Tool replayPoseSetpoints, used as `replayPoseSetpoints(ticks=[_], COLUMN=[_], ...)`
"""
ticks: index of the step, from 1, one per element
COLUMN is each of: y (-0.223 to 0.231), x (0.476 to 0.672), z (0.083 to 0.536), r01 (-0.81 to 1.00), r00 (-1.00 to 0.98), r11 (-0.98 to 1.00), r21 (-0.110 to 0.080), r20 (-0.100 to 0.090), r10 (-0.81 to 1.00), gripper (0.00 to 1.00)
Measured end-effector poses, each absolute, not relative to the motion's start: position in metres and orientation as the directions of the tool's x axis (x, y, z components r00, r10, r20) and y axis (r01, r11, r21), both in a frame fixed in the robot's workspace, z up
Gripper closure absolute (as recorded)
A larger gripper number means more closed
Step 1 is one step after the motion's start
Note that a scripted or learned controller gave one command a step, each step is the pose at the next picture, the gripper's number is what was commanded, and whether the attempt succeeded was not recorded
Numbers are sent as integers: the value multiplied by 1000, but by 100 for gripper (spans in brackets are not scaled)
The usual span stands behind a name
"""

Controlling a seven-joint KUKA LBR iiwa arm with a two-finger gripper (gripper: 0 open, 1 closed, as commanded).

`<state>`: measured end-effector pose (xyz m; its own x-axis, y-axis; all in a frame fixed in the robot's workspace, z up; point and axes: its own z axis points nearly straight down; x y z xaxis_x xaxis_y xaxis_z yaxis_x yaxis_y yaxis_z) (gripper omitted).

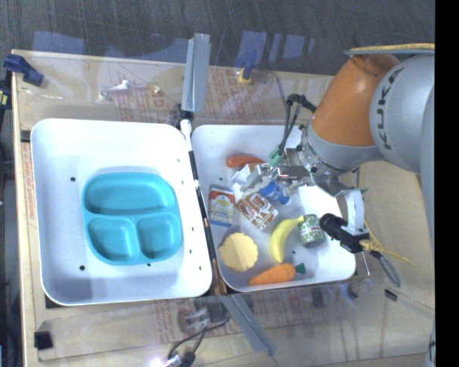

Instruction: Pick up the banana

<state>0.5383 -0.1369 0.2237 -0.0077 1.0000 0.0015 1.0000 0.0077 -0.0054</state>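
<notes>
Counter: it carries two shallow white bins side by side.
Left bin: it holds a blue tray with three compartments.
Right bin: it holds the banana and the other small things, all crowded in the middle and near part.
Banana: it lies in the right bin, toward the near right part, slightly curved, one end pointing to the near wall.
Around the banana: a small can is just beside it on the right; a carrot lies just below it along the near wall; a round yellow thing is near on its left; a packet with red print is just above left.
Other things: a sausage lies at the far part of the bin; a small carton is near the left wall.
Arm: grey with orange band, it reaches in from the right over the right bin.
Pincer: it hangs above the packet and some crumpled wrapping, up and a little left of the banana, apart from it. I cannot tell how wide it stands.
</notes>
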Motion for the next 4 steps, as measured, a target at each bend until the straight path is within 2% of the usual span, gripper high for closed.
replayPoseSetpoints(ticks=[1, 2, 3, 4], y=[-194, -210, -210, -159], x=[490, 513, 513, 561], z=[204, 92, 101, 184], r01=[982, 944, 944, 974], r00=[-187, -329, -330, -227], r11=[187, 329, 330, 227], r21=[-4, -1, -3, -1], r20=[2, 1, 3, 0], r10=[982, 944, 944, 974], gripper=[0, 0, 100, 100])
